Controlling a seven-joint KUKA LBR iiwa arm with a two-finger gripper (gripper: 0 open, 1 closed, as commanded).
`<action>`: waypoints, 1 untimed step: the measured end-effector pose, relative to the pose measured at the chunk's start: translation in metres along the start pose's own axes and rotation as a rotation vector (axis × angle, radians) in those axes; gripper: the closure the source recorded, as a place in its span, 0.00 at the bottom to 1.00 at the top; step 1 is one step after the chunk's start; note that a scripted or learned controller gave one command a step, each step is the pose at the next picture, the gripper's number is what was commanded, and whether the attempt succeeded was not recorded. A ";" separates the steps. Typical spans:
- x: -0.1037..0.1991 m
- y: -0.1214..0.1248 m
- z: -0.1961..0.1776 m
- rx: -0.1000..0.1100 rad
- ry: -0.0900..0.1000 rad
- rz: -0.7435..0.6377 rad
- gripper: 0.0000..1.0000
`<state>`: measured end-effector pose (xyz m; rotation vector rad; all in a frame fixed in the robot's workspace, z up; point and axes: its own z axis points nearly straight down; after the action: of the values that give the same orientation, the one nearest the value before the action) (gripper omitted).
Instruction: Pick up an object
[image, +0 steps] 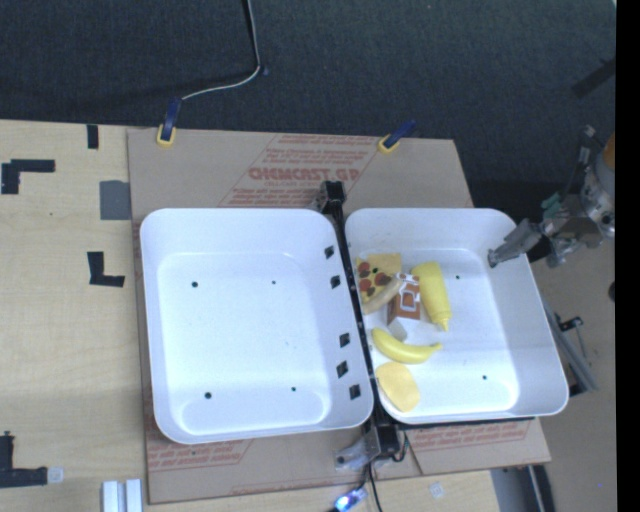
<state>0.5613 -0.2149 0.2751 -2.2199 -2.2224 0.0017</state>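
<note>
Five small things in the right bin (500, 330), all crowded toward its left wall: pizza slice (377, 278), brown carton (405, 300) touching it, mustard bottle (433, 294) just beside the carton, banana (404, 348) below them, pale yellow piece (399, 386) near the front corner. Nothing chosen yet, any of these a fair target. Left bin (240, 320) bare white inside, both bins on a brown cardboard sheet (300, 170).

Gripper (510, 248) at the right bin's far right rim, well apart from the pile, with nothing between its fingers. How far open, impossible to tell: a single grey tip visible over the rim, the rest lost in dark parts at the frame edge.

Risks, as a judgement only. Tight cluster, so a descent on the carton or bottle likely to catch a neighbour and push both aside. Banana curved and smooth, easy to slip out. Things near the left wall leave little room for one finger. Pizza slice flat, hard to get under.

Hard to make out: carton's print, true shape of the pale piece. Arm mostly cut off at right.
</note>
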 end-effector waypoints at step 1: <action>0.048 0.037 0.127 0.008 0.004 -0.005 0.00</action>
<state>0.5984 -0.1674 0.1477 -2.2088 -2.2219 0.0058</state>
